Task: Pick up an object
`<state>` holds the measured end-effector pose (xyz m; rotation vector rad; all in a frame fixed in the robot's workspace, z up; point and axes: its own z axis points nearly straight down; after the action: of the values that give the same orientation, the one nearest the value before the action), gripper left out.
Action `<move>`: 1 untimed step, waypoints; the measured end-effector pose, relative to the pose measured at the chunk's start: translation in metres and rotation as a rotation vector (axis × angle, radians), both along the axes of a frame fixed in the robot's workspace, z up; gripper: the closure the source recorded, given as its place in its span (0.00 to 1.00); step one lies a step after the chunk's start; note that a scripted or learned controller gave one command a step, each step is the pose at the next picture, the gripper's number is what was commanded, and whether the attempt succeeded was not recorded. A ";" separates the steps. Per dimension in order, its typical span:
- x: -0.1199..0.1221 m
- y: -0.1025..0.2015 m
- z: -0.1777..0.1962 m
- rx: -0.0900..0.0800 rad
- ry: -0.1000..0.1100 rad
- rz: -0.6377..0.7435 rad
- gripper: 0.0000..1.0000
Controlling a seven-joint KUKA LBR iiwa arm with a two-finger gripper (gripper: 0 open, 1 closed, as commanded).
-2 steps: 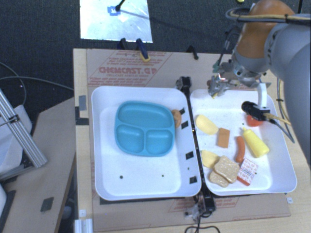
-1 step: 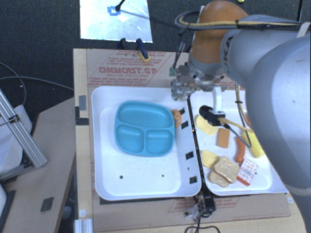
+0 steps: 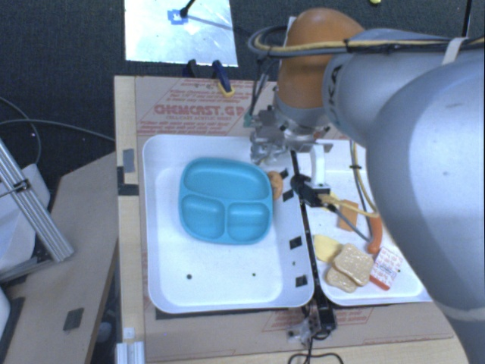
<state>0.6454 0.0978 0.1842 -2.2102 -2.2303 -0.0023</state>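
The blue divided plate (image 3: 226,201) lay in the left bin (image 3: 163,279), filling much of its upper half, and it served as the landmark for everything else. Judged by its look, it was moulded plastic: light, stiff, smooth and probably a little slippery, with a raised rim and low ridges between its three compartments; the rim on the plate's right edge seemed the likeliest place for a two-finger pinch, since the flat floor offered nothing to close on. Just beyond the plate's upper right corner hung the gripper (image 3: 267,152), above the bin's far right corner, and the view did not make clear how wide it stood or whether anything was in it. Just right of the plate, near the divider between the bins, sat a small orange piece (image 3: 276,182), tiny and likely light, easy to pinch from above if it was rigid. Farther right of the plate, in the right bin (image 3: 394,293), lay a yellow wedge (image 3: 326,247), tan cracker-like pieces (image 3: 351,264), an orange stick (image 3: 374,232) and a small red and white packet (image 3: 387,267), all apparently toy food, light and firm, with the stick best taken across its narrow width.
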 end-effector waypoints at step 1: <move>-0.009 0.020 -0.056 0.000 0.006 -0.002 1.00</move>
<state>0.6364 0.1176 0.1278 -2.2086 -2.2253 0.0044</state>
